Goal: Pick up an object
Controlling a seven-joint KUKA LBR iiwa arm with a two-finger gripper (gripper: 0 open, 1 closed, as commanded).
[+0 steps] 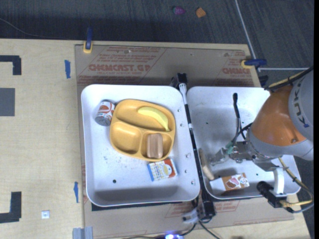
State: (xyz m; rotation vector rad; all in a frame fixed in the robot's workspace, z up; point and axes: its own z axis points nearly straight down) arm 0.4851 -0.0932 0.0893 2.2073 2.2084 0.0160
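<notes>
Lying flat near the right bin's [279,195] near wall, the small brown-and-white packet [235,181] sits just beside the gripper [222,156]; whether its fingers are open I cannot tell. A thin packet may slip or be pushed against the wall. Legible writing: "CHEMCAST GP" on the cardboard [119,66].

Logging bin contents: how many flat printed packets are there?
2: one packet in the left bin below the yellow tray; another packet in the right bin. The arm may hide more.

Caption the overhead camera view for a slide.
KUKA arm reaches into the right bin near a small carton; the left bin holds a yellow tray.
</notes>
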